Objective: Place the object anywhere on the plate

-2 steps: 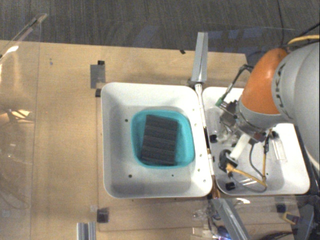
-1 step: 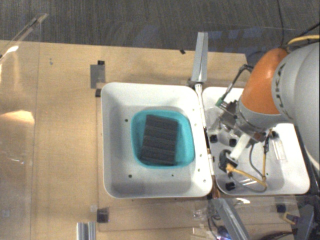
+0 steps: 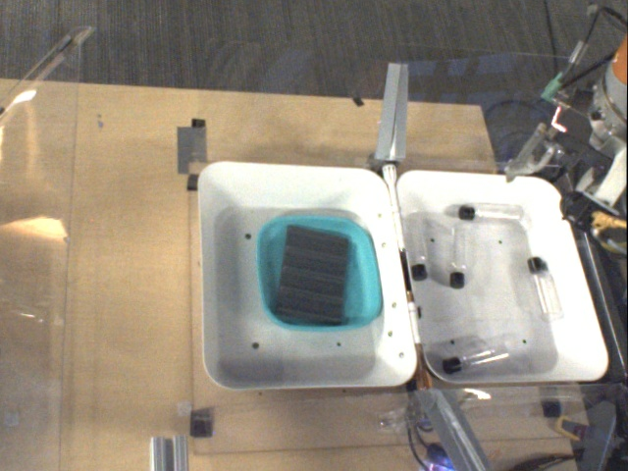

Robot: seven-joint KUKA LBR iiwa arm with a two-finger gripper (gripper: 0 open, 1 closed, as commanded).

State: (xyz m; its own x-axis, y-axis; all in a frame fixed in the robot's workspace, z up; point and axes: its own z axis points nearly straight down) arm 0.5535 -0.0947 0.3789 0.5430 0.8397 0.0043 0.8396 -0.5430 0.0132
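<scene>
One dark block (image 3: 313, 277) already flat on plate (image 3: 367, 292), left bin (image 3: 221, 292). Arm (image 3: 603, 116) parked at 2 o'clock; tool state: cannot tell. Best: withdraw clear, no nudging.

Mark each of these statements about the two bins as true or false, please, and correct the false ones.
1. A dark ridged block lies on the teal plate. True.
2. The plate is in the right bin. False: it sits in the left bin.
3. The right bin holds several clear tubes with black caps, such as one tube near its right wall. True.
4. The arm is reaching down over the plate. False: the arm is at the upper right, beyond the right bin's corner.
5. The block stands on the bare bench. False: it is on the plate, inside the left bin.
</scene>
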